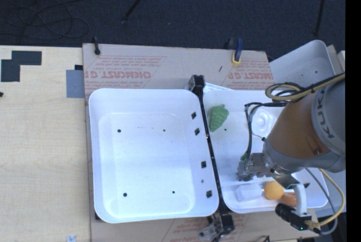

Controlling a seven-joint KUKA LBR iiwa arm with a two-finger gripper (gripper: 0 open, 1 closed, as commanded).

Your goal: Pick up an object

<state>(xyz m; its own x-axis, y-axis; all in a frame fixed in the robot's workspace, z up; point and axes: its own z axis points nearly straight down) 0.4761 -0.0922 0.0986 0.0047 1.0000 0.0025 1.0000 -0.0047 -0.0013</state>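
Objects for pickup lie in the right bin [225, 122], the bin the arm [307, 128] has reached into. Largest to smallest, as observed:

Left bin [146, 156]: a shallow white tray well to the left of the fingers, beyond the black divider [204, 145] that runs between the two bins.

Right bin: white, largely covered by the grey arm with its orange band, which enters from the right.

Cardboard sheet [130, 69]: lies under both bins on the table [39, 150], with red print along its far edge.

Gripper [248, 170]: seen low in the right bin, near its front edge, dark mechanism pointing down. The wrist hides the fingers; whether they are wide, narrow or holding anything cannot be told.

Green object [218, 116]: crumpled in look, lying on the bin floor above and to the left of the fingers, well apart from them, close to the divider.

Orange object [274, 190]: rounded, just to the right of and below the fingers, near the bin's front rim. Contact with the gripper cannot be confirmed.

White object [248, 193]: pale, flat, directly below the fingers and just left of the orange object
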